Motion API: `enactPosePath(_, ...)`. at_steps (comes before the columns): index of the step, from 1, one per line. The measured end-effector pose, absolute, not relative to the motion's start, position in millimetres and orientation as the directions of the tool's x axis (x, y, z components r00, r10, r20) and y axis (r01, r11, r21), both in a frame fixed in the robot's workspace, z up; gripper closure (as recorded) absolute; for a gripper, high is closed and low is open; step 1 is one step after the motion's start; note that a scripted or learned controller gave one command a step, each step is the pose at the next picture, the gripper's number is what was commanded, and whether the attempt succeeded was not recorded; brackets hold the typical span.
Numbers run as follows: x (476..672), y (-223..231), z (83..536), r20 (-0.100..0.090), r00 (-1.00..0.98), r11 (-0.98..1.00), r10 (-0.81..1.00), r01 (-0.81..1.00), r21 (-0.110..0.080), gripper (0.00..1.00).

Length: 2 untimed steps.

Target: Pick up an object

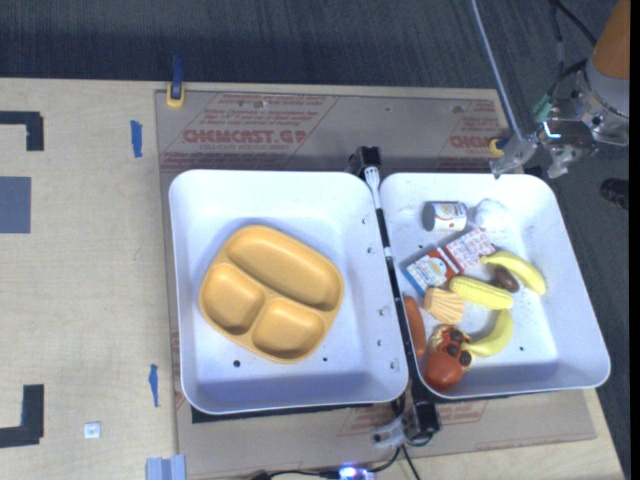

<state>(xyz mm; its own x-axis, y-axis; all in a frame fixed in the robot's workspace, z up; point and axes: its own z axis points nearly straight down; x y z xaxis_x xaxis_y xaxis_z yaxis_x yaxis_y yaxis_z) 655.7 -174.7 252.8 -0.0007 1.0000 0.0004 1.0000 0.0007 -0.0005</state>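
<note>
— Two white bins are seen side by side on the surface [80, 298]. What is carried in each?

— A yellow three-part tray [270, 290] is held in the left bin [200, 208]. A crowded heap is held in the right bin [570, 268]: two bananas [518, 271], a corn cob [478, 292], a small can [445, 215] lying on its side near the far wall, a red-and-white packet [448, 260], a carrot [413, 326] along the left wall and a red toy [447, 356] at the near edge.

— Can every piece be made out?

— No. The second banana [495, 334] is partly covered by the cob, the packet's print is too small to be read, and a pale object [490, 211] beside the can cannot be identified. The red toy's shape is blurred.

— Where is the hand?

— It [545, 138] is seen beyond the right bin's far right corner, above the board, well apart from the objects. The arm [612, 38] is cut off by the upper right edge, with part of its orange band visible.

— Are the fingers apart or together?

— That cannot be told; the metal parts are small and tangled with cables. Nothing is seen between them.
</note>
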Motion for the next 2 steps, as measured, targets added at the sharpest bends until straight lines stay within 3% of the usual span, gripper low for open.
enactPosePath(1,625.3,-181.3,140.3,0.0,0.0,0.0,1.0,1.0,-0.001,0.0)
enactPosePath(2,568.9,-146.9,90.2,-0.003,0.001,-0.001,1.0,1.0,0.014,0.0)
